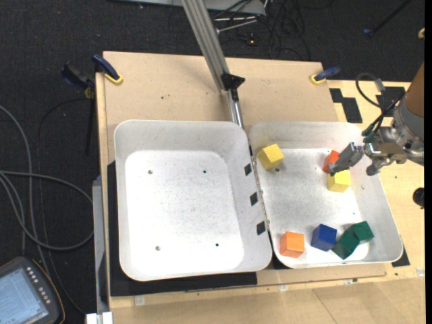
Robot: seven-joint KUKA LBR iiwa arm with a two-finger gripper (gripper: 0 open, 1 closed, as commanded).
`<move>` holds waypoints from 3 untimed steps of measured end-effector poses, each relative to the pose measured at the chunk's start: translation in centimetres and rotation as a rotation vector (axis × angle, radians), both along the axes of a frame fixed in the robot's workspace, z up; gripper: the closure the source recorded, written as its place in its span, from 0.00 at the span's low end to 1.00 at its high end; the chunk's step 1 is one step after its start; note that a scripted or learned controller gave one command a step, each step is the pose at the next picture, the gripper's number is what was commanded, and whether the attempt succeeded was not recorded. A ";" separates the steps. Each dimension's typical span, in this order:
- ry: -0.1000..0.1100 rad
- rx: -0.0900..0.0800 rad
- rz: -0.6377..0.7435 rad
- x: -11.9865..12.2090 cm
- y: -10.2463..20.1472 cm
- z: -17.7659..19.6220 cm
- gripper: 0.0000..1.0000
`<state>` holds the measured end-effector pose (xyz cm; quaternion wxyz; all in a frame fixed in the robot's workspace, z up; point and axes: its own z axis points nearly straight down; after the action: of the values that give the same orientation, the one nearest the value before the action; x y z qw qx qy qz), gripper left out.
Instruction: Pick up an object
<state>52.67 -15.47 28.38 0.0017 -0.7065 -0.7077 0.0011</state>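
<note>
Hand: the hand (pixel 352 155) is low over the right bin (pixel 307 252), at its far right side; we cannot tell its state.
Targets: red block (pixel 331 160) and yellow block (pixel 339 180) just beside it.
Progress: we judge nothing lifted yet.
Surroundings: plywood tabletop (pixel 175 90); dark floor, cables.

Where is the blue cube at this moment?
The blue cube lies in the right bin, near its front edge, between the orange cube and the two green blocks.
</note>
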 end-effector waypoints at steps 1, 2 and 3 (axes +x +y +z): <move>-0.004 -0.001 -0.002 0.1 0.0 0.2 0.00; 0.002 0.000 -0.003 0.0 -0.5 -6.1 0.00; 0.001 0.000 -0.003 0.6 -0.9 -10.9 0.00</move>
<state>53.31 -16.36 17.50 0.0020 -0.7075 -0.7067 0.0015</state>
